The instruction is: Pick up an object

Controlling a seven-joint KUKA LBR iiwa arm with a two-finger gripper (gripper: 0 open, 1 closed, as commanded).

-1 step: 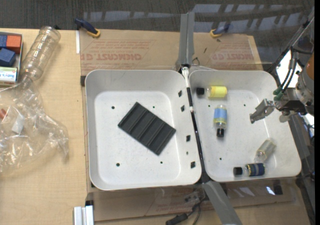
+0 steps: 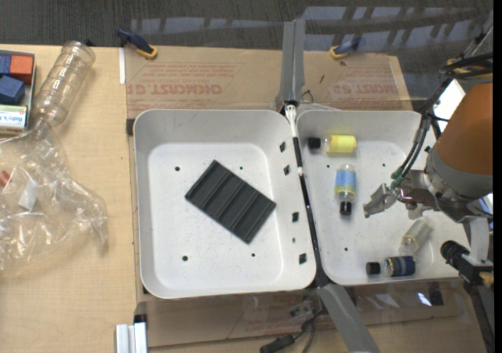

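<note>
left bin (image 2: 157,210): white, shallow; holds one dark ridged pad (image 2: 230,201), lying slantwise near centre.
right bin (image 2: 369,128): white, touching the left bin's 3 o'clock side; holds four small items.
arm (image 2: 471,140): grey with an orange band, over the right bin's 3 o'clock edge.
gripper (image 2: 378,201): just right of bin centre, nothing seen between its fingers; how far open, cannot tell.
blue bottle (image 2: 345,189): bin centre, dark cap toward 6 o'clock.
yellow bottle (image 2: 337,143): at 12 o'clock, on its side.
dark blue bottle (image 2: 394,266): at 6 o'clock.
clear bottle (image 2: 416,234): at 4 o'clock, below the gripper.
</note>
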